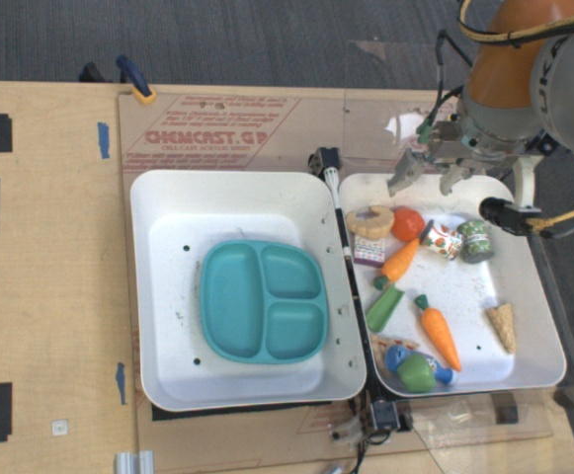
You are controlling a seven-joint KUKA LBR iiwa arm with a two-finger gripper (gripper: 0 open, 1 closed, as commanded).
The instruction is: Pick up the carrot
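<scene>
We see the arm enter from the right, its orange band above the wrist. The pincer hangs over the far edge of the right bin, at about 12 o'clock of that bin. Its two fingers are spread apart, with white bin floor visible between them; they hold nothing.

We count two carrots in the right bin. The larger carrot lies on the bin floor toward 6 o'clock of the pincer, well apart from it, green top pointing to 11 o'clock and tip to 5 o'clock. The small carrot lies nearer, also toward 6 o'clock of the pincer, slightly to the 7 o'clock side, tilted with its thick end toward 1 o'clock. Neither touches the pincer.

Around the small carrot we see a tomato just beside its upper end, a bagel at 10 o'clock and a green pickle at 7 o'clock. A can and a green ball lie at 3 o'clock of the tomato. A wedge lies at 3 o'clock of the larger carrot; a green pear lies at 7 o'clock of it.

The left bin holds a teal tray with three compartments. Both bins rest on the surface.
</scene>
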